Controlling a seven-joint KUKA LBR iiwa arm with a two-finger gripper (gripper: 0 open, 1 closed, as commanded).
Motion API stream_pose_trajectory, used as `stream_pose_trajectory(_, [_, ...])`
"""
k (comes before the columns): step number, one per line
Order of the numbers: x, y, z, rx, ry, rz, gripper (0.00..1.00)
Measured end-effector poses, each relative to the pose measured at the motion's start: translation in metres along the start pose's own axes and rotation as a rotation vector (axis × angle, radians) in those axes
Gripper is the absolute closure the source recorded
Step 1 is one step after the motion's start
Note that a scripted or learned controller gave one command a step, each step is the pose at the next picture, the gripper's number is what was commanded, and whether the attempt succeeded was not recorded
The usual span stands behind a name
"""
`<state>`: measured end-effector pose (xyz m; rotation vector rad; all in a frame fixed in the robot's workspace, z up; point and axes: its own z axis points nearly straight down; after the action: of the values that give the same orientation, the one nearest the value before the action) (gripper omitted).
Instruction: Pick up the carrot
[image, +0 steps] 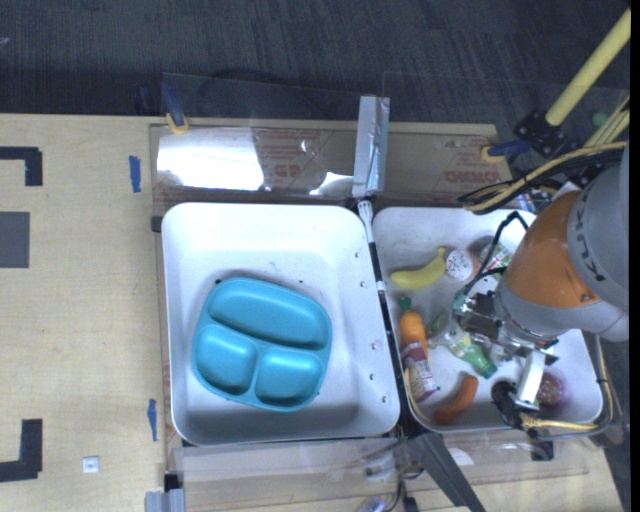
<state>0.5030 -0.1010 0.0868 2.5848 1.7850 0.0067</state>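
At the far left of the frame we see the pale wooden tabletop with black and blue tape marks. Next comes the left shallow white plastic bin, and in its lower middle lies a turquoise three-compartment plastic tray. Moving right across the divider, we reach the right shallow white plastic bin. Near its left wall lies the short orange carrot, lengthwise, with a small labelled bottle just below it. Above it, toward the bin's upper middle, lies a yellow plastic banana beside a small white round object. Lower down we see a red-orange sausage-shaped toy. Right of the carrot, and apart from it, the arm's end effector hangs over a clutter of small green items; we cannot tell how far open it is, or whether it has hold of anything. The grey arm with its orange band fills the right of the frame.
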Motion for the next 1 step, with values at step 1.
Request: stream_pose_trajectory(1, [0.0721,0.0156,-0.0958,0.004,-0.005,0.360,0.00])
